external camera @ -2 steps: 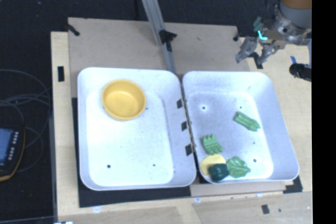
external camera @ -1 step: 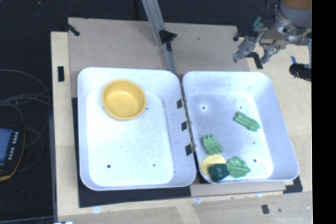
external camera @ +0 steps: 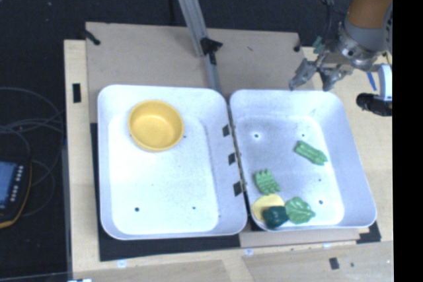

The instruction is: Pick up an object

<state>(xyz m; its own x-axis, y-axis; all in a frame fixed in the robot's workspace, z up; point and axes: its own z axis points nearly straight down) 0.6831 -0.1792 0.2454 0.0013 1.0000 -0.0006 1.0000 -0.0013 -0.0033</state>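
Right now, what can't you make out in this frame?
- Gripper, camera view: fingers too small and blurred to judge.
- Yellow piece: partly covered by the dark green block, shape unclear.
- Arm: cut off by the top edge.
- Green toys: too small to identify.

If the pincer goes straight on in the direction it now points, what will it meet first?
The pincer points down and toward the camera view's left, above the far rim of the right bin. It would probably meet that rim or the bare floor just inside it first, though depth is unclear.
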